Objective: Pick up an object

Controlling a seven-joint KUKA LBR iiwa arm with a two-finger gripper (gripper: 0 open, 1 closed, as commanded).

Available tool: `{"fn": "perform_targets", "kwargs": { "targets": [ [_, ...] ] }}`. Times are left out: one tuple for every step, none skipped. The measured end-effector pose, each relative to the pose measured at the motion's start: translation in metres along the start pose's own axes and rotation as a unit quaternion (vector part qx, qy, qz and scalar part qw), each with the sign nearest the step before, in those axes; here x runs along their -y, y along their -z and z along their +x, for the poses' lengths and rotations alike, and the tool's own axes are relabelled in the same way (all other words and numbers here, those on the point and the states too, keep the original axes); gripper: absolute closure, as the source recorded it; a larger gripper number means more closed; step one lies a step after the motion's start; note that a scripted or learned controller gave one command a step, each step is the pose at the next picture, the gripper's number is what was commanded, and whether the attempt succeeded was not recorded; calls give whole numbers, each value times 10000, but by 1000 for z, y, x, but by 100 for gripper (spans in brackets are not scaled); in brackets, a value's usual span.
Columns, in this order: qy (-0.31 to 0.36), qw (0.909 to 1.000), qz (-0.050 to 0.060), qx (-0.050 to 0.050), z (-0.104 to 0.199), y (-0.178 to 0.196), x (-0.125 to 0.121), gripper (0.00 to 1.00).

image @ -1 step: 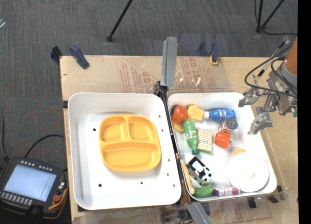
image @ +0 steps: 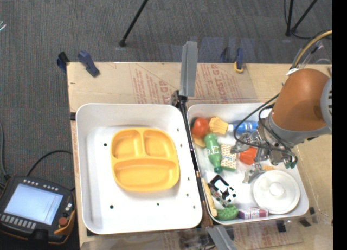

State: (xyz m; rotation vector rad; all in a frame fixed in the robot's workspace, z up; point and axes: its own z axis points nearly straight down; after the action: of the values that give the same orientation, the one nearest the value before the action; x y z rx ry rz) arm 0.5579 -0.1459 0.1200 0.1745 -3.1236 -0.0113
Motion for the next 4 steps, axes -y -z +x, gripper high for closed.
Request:
{"fn": "perform_targets", "kwargs": {
  "targets": [
    [601, 9981, 51, 108, -28, -27, 12, 0],
    [1701, 9853, 123, 134, -28, -25, -51, 0],
    [1047, 9945, 41, 72, -35, -14, -35, 0],
    [772, 9970, 40, 63, -40, -32, 37, 0]
  ]
}}
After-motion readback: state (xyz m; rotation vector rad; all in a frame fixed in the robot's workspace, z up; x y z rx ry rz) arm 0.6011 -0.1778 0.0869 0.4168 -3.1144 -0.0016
